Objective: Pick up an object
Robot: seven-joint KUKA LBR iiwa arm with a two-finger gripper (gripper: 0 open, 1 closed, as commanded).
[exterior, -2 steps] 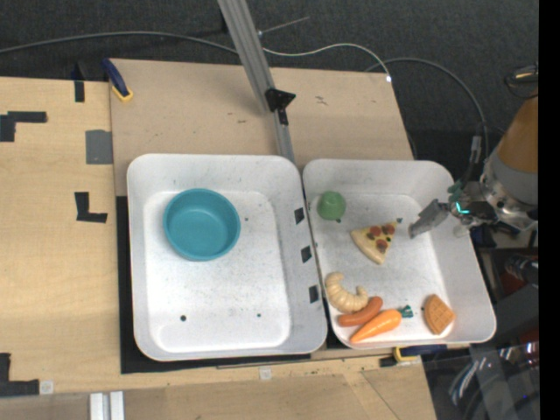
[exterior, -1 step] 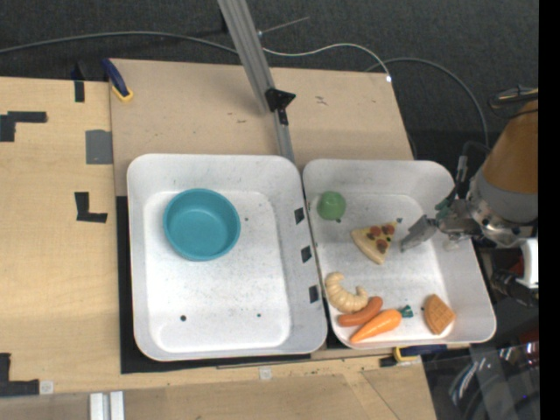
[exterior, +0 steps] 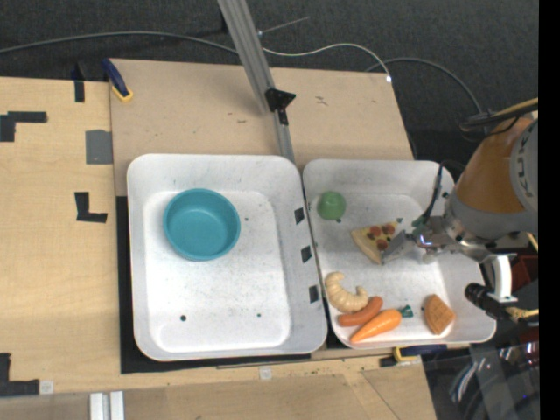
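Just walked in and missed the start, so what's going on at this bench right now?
A grey robot arm reaches in from the right, its gripper low in the right bin, right beside a toy pizza slice. Nothing is lifted yet. That bin also holds a green ball, a croissant, a carrot and a bread piece. The left bin holds a blue bowl.

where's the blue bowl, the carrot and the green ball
blue bowl (exterior: 202, 224), camera view, on its inner floor
carrot (exterior: 377, 325), camera view, on its orange body
green ball (exterior: 331, 205), camera view, on its top
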